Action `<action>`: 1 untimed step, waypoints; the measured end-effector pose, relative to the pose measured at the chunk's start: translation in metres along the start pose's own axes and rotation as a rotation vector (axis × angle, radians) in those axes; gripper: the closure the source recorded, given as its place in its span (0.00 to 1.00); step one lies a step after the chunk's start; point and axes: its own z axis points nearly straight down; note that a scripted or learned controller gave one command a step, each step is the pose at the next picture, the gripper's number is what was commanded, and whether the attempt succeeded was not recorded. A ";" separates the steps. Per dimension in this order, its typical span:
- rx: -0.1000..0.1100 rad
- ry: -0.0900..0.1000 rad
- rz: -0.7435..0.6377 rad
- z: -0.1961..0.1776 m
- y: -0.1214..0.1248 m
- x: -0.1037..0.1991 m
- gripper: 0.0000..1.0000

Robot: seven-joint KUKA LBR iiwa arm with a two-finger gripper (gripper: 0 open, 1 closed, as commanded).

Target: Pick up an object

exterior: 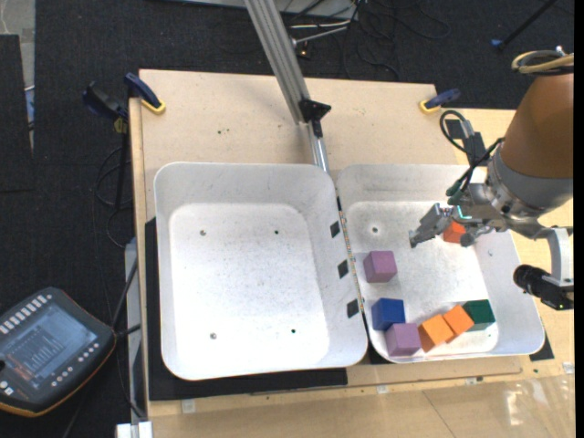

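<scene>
Down at bottom left, nearest the lens, sits a grey teach pendant [44, 349] w/ a dark screen, on black floor. Claw [436, 228]: hangs over the right bin [360, 185], upper-middle part, pointing left; an orange block [453, 233] shows right at the fingers, small, bright orange w/ a reddish face, partly hidden by the grey fingers, so it looks clamped between them, just above the bin floor. Grey wrist and orange band rise to the right of it. Below-left of claw, a purple cube [380, 265] lies alone on the bin floor. Further down, near the front rim: blue cube [388, 313], second purple cube [403, 338], second orange block [440, 327] and a green block [478, 314], packed in a loose row, some touching. Left bin [182, 185] is white, speckled, just beside the right one. Both rest on a light wooden bench [228, 108] w/ blue-yellow clamps [144, 92] at the back corners. Metal pole [278, 48] slants down from the top to the seam between bins; cables trail on the dark floor behind.
</scene>
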 end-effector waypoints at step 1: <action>-0.005 -0.001 0.002 -0.002 0.001 0.000 0.00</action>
